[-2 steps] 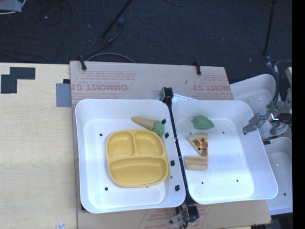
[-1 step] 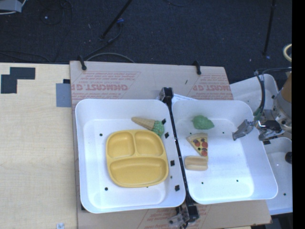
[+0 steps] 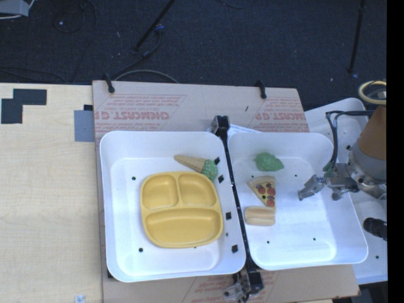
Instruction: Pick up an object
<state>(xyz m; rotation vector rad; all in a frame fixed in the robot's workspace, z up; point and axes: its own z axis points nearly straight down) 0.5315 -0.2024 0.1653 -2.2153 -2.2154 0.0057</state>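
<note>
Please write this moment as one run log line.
end effector: right bin, holding nothing | pizza slice: untouched | bread roll: untouched | phase: approach

Robotics lab, test bench setup. Two white bins (image 3: 120, 169) clipped side by side on a cardboard sheet (image 3: 189, 109) over a pale wood bench (image 3: 44, 201). Dark carpet (image 3: 221, 30) behind, loose cables (image 3: 151, 33) trailing across it. Toy food props in the bins. Robot arm (image 3: 372, 144) at right.
</note>
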